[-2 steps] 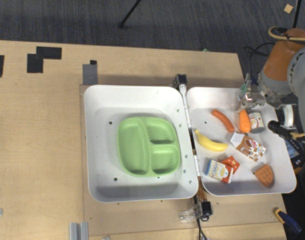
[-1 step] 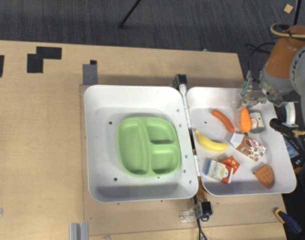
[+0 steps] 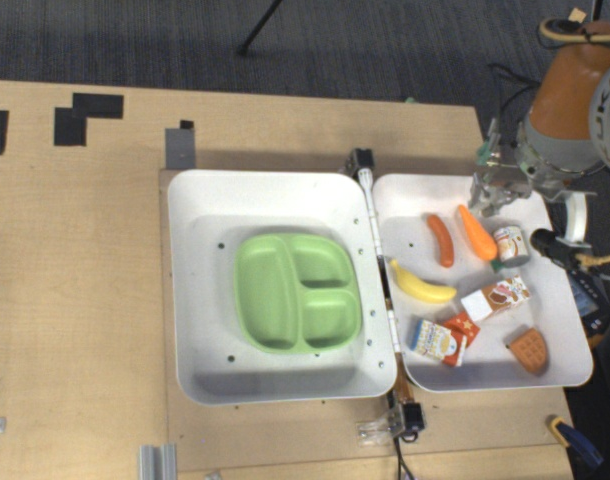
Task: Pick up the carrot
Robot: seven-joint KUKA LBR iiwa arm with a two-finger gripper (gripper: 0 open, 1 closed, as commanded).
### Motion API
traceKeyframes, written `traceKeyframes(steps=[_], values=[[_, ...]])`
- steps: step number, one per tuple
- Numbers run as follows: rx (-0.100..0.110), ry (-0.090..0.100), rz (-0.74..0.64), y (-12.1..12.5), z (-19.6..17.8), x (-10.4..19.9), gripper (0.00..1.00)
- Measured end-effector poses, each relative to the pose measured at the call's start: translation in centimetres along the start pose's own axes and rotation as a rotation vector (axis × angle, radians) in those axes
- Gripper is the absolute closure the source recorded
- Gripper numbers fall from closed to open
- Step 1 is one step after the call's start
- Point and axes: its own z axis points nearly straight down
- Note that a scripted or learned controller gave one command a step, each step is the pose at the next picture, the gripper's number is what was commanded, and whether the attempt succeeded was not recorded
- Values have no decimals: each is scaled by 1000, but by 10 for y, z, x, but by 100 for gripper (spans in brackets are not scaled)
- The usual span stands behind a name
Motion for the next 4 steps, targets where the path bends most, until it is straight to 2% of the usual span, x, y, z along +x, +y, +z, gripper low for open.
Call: traceKeyframes(steps=[1, 2, 3, 4], values=[[1, 0, 0, 0, 1, 0, 0], [0, -1, -192, 4, 78, -24, 0], [-3, -1, -194, 6, 68, -24, 100], [-3, -1, -194, 5, 68, -24, 0]])
